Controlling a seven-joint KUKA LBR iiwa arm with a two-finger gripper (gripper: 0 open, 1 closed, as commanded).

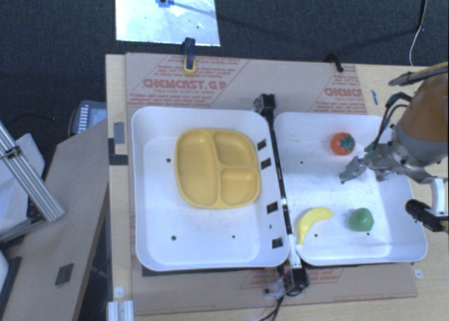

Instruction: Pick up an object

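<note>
From my remote station I take the right bin [393, 253] as my landmark: it sits on the desk [238, 78] with its left wall touching the left bin [151, 193], the two joined along a dark strip of clips. Inside the right bin I see three small things. A red-orange tomato [342, 144] with a green top lies near the bin's far edge, about midway along it. A yellow banana [312, 221] lies near the bin's front left corner, just beside the dividing wall. A green round fruit [361, 219] rests near the bin's front edge, right of the banana and apart from it. The arm [428, 120] comes in over the bin's right side, and its claw [354, 170] hangs above the bin's middle, between the tomato and the green fruit, touching neither as far as I can see. The claw's tip reads to me as a grey wedge pointing left; I cannot tell how far apart its parts stand, and I see nothing gripped in it. Left of the right bin, the left bin carries a yellow divided plate [216, 167] with three compartments, lying flat near its centre.
</note>
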